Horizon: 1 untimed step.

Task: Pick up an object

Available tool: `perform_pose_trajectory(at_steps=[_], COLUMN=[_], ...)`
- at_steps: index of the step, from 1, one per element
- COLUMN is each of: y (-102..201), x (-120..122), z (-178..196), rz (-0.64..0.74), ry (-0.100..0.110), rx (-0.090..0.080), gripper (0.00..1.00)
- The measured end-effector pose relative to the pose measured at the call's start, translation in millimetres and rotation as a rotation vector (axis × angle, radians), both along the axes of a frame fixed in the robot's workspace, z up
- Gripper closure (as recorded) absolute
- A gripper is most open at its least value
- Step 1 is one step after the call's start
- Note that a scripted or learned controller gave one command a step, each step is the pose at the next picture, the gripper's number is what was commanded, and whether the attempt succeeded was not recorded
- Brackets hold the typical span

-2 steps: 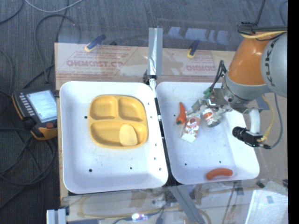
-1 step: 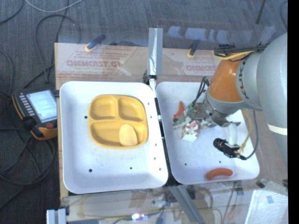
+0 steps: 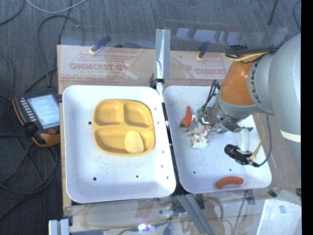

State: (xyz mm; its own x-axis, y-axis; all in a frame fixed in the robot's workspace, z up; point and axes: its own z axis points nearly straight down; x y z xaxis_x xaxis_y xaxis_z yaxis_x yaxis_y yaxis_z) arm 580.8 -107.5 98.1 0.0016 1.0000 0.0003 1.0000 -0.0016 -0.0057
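Judging from above, I rate the pick as not yet done: the gripper (image 3: 209,120) sits low in the right bin (image 3: 195,177) by a carrot (image 3: 187,116) and small carton (image 3: 199,140), its grip state undeterminable.

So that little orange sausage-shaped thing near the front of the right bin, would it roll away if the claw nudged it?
Probably. The sausage looks rounded and smooth, lying flat on the right bin, so a sideways push would likely roll it. Its glossy surface suggests it may slip. It looks small, so probably light, perhaps a plastic toy.
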Motion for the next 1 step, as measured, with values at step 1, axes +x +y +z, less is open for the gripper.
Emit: perform_pose_trajectory(at_steps=[1], y=[24.2], x=[71.1], z=[167.4], rz=[0.152], ry=[-0.001], rx=[-0.002], gripper=[1.0])
